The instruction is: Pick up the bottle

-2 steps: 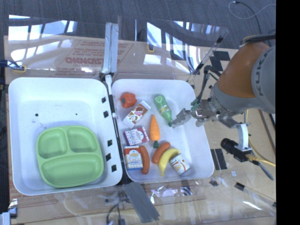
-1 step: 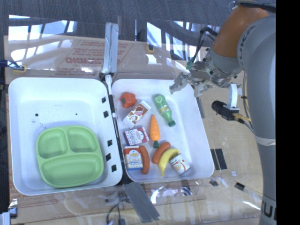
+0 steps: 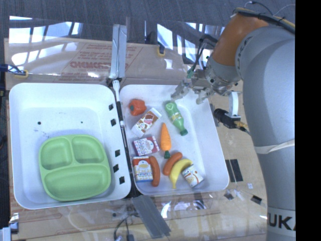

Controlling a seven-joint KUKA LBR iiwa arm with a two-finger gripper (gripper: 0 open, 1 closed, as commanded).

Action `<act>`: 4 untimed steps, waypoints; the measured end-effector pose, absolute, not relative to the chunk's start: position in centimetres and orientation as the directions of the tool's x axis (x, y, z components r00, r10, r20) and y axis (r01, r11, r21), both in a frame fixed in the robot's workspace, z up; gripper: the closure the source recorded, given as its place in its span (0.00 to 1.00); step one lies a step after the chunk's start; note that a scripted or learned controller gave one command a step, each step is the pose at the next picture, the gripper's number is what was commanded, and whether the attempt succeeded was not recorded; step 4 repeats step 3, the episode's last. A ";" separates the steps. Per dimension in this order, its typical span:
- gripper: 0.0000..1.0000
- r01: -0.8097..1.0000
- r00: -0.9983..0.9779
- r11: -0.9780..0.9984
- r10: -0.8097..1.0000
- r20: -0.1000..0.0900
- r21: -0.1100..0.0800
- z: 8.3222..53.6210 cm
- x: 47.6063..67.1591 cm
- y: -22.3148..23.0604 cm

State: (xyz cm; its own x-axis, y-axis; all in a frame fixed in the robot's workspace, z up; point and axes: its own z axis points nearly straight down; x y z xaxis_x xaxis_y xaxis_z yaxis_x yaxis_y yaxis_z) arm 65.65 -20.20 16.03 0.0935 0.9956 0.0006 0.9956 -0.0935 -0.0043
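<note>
The grey arm (image 3: 268,109) bulks largest and closest to the lens, filling the right side with its orange band (image 3: 235,31) up near the wrist. Next in size come the two white bins: the left bin (image 3: 30,109) carries a green divided plate (image 3: 75,167) in its near half, and the right bin (image 3: 210,139) holds all the small items.

The gripper (image 3: 194,91) hangs over the far edge of the right bin, its two fingers spread apart with nothing between them. Just beside it, toward the near side, the green bottle (image 3: 175,117) lies on its side, cap end pointing toward the bin's near right, untouched.

Around the bottle: a red pepper (image 3: 137,106) to its left, a tilted juice carton (image 3: 146,122) below that, and a carrot (image 3: 165,138) close by the bottle's cap end. Farther down sit a small red-and-white box (image 3: 145,146), another carton (image 3: 143,169), two sausages (image 3: 172,162), a banana (image 3: 177,170) and a small can (image 3: 193,176) in the near right corner. None of these lies on top of the bottle.
</note>
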 end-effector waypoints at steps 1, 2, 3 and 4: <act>0.00 1.000 0.022 -0.022 1.000 0.001 -0.004 9.1 65.7 -20.3; 1.00 1.000 0.014 -0.014 1.000 0.001 -0.006 10.1 65.8 -20.1; 1.00 0.981 0.196 -0.196 0.981 -0.001 -0.001 24.2 65.7 -17.2; 1.00 0.981 0.196 -0.196 0.981 -0.001 -0.001 24.2 65.7 -17.2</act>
